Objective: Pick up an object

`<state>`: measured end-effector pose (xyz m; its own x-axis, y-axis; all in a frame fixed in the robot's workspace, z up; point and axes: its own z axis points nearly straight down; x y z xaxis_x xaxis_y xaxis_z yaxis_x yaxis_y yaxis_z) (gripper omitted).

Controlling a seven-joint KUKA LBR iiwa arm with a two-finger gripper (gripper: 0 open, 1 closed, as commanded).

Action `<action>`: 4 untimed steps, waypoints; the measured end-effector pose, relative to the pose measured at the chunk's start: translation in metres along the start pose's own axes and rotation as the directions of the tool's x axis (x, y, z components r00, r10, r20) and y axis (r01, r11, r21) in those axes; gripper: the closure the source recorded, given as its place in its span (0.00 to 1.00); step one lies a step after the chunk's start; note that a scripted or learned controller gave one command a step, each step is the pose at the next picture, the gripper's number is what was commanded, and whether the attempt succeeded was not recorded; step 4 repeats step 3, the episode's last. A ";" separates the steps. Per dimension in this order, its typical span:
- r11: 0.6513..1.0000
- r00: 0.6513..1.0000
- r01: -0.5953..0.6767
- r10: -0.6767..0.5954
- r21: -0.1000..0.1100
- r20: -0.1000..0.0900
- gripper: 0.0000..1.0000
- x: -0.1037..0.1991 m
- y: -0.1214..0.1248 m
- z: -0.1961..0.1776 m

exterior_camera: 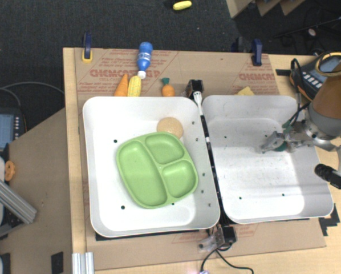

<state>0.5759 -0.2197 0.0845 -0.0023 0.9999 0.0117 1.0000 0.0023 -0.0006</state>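
The arm's jaws sit low over the right bin, near its far right side, fingers pointing toward the left bin. Whether they are parted or closed, I cannot tell, as the fingers blur together with something small and dark green at their tips. Well off to the jaws' left lies a green divided tray in the left bin, with a round tan object touching its far edge. Beyond both bins, on the desk, rest a corn cob, a carrot and a blue-capped bottle.
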 end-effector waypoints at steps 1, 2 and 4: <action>1.000 1.000 0.002 -0.002 -0.002 0.009 1.00 -0.001 0.001 -0.011; 1.000 1.000 0.002 -0.002 -0.004 0.011 1.00 -0.001 0.001 -0.021; 1.000 1.000 0.007 -0.007 -0.011 0.011 1.00 0.082 0.026 -0.089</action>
